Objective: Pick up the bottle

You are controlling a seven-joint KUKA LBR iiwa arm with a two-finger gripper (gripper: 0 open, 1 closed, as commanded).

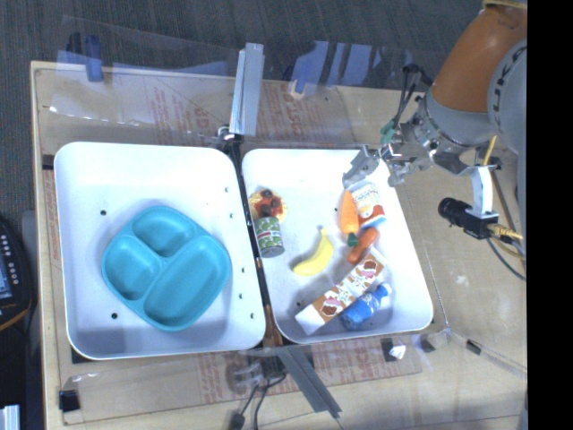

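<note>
Bench (134, 379) front edge nearest, 2 white bins side by side on it. Left bin (81, 177) holds a blue divided plate (166, 265) with 3 compartments, sitting toward the near side.

Right bin (414, 280), near corner: a blue crumpled pouch (365, 310) just beside a long printed carton (345, 292) lying diagonal, the 2 touching. Past those, a yellow banana (314, 255) mid-bin, and an orange carrot-like piece (363, 243) just right of it. Left of the banana, close to the dividing wall, lies the bottle (269, 236), small, green label, lying on the bin floor, with a dark reddish toy food piece (267, 204) touching its far end. Further back on the right side, an orange-and-white packet (358, 206) stands tilted.

Pincer (374, 170) sits over the far right part of the right bin, right above that packet's top end, well apart from the bottle. Fingers look spread a bit, nothing between them. Grey arm (466, 124) with the orange band (479, 47) comes in from the far right.
</note>
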